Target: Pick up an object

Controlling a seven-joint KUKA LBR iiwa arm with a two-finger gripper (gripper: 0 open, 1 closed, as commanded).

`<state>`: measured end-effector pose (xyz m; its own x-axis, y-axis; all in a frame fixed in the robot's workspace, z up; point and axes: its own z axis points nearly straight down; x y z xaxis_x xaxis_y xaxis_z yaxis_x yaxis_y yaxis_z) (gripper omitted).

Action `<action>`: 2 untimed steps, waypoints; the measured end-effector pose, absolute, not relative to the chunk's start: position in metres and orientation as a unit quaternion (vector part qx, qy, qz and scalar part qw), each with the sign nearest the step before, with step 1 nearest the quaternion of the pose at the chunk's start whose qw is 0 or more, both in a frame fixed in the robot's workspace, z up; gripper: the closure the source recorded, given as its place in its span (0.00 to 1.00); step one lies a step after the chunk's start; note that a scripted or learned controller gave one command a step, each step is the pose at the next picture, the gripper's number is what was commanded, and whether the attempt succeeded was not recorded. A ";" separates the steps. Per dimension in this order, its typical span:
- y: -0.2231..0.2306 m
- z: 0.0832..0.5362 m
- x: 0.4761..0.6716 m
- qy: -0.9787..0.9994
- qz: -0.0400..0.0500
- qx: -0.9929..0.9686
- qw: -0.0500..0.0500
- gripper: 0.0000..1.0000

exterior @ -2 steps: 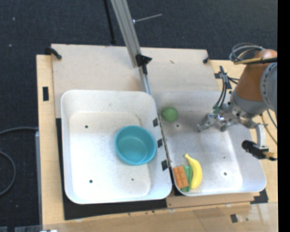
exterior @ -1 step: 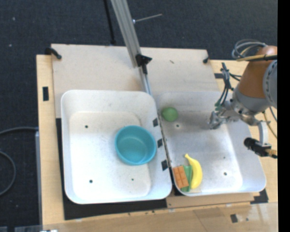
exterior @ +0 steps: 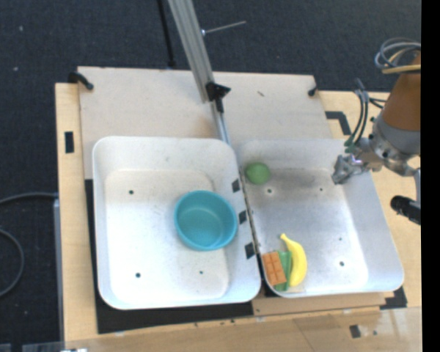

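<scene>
I see the grey two-finger gripper (exterior: 342, 169) hovering over the right white bin's (exterior: 367, 270) far right edge (I cannot tell its jaw state). The small green ball (exterior: 257, 172) lies far left; yellow banana (exterior: 296, 258) near.

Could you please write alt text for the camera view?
The gripper hangs over the right bin's far right edge. That bin holds a green ball, banana and orange block; the left bin holds a blue bowl.
</scene>
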<state>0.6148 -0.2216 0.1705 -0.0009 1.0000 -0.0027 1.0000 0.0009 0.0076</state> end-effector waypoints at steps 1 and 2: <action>-0.223 0.206 0.616 0.708 0.001 0.706 0.003 1.00; -0.177 0.214 0.614 0.709 0.001 0.705 0.000 1.00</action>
